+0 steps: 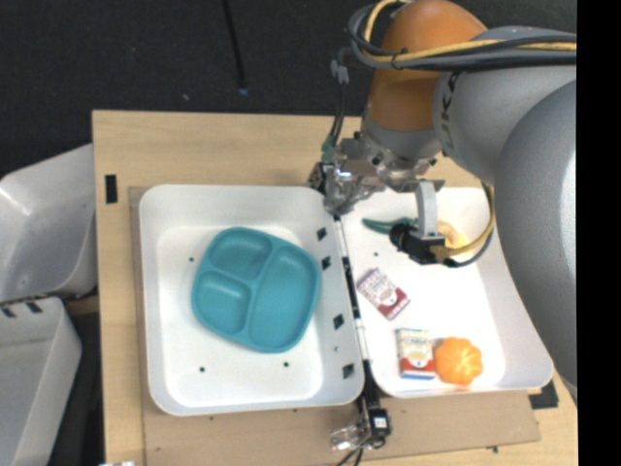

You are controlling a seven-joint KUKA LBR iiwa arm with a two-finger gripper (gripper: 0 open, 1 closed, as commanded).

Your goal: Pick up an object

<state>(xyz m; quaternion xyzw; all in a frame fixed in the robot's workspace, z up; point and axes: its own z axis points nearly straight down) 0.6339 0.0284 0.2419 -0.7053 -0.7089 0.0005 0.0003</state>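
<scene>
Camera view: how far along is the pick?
Done: nothing visibly lifted; the orange, carton and packet lie in the right bin, the plate in the left bin. In hand: the gripper hangs over the bins' far shared edge. Left: the grasp and lift itself.

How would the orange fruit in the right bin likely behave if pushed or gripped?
The orange fruit looks rounded, so a push would probably roll it, though the small carton right beside it may stop it on that side. Its ridged, matte surface probably grips fairly well. Its curve could still slip out of a shallow pinch.
</scene>
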